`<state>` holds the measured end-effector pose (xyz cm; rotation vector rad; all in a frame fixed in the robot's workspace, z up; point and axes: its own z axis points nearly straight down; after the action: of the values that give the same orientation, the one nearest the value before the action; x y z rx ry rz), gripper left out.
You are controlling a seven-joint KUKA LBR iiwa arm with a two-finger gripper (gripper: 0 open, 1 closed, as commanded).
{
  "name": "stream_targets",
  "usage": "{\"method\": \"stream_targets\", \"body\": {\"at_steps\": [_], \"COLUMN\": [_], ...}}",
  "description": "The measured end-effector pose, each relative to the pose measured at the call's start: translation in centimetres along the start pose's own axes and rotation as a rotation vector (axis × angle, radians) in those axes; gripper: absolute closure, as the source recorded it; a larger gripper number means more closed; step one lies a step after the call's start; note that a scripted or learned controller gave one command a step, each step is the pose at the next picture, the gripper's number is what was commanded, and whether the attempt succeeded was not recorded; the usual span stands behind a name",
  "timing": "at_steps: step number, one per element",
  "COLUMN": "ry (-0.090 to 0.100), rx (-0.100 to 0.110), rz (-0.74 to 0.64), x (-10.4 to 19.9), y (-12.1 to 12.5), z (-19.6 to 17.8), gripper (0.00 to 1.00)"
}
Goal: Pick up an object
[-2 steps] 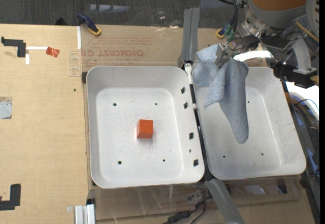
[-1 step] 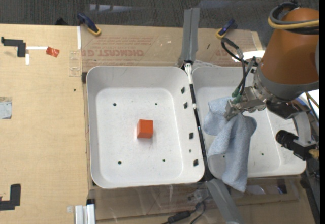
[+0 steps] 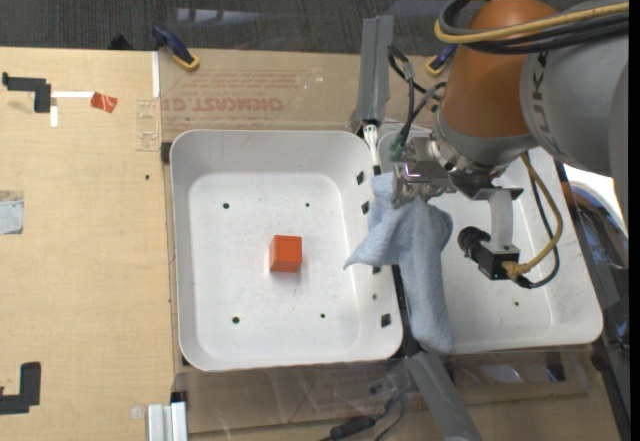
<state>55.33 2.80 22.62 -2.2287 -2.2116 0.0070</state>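
Note:
A light blue cloth hangs in a bunch over the divide between the two bins, its top pinched up at my gripper and its tail trailing to the front rim. The gripper sits under the orange wrist band, just right of the left bin's right wall, and looks shut on the cloth's upper fold. An orange-red cube lies alone near the middle of the left bin, well left of the gripper.
The right bin lies under the arm, with a black cable fitting hanging over it. Cardboard lies behind the bins, with a blue and yellow clamp at its far edge. A wooden board spreads to the left.

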Motion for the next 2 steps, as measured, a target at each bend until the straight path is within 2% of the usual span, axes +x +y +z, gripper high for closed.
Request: {"method": "stream_targets", "body": {"at_steps": [1, 2], "ry": [0.0, -0.001], "rx": [-0.002, 0.001], "rz": [-0.047, 0.099], "x": [6.2, 5.0], "y": [1.8, 5.0], "z": [-7.2, -0.9], "gripper": [1.0, 1.0]}}
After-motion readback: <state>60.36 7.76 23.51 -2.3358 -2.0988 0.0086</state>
